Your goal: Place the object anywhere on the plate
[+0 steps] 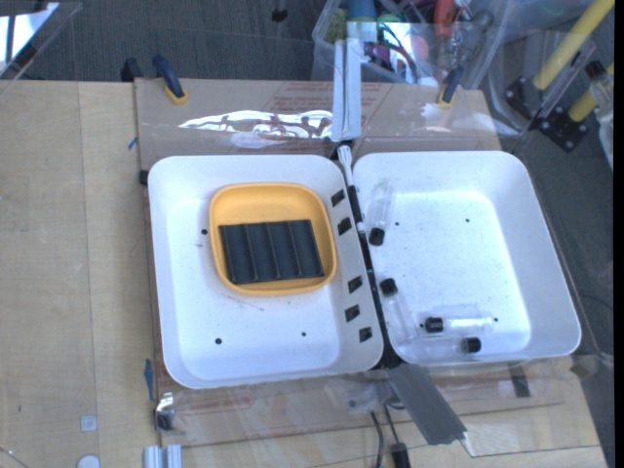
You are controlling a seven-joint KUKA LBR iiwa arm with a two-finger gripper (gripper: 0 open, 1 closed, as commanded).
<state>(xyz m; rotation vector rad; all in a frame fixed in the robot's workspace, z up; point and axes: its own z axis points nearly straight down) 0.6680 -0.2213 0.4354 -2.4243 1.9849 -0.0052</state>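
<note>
A yellow, rounded-square plate (269,196) sits in the left white bin (249,334), a little toward its back. A black, flat ridged object (270,251) lies on the plate and covers most of its floor, with its edges inside the yellow rim.
The right white bin (458,232) holds clear plastic tubes with black caps: one (455,323) near the front, another (378,213) along the left wall. Black clips (352,283) line the divider between the bins. Cluttered boxes (409,13) stand behind the bench.
</note>
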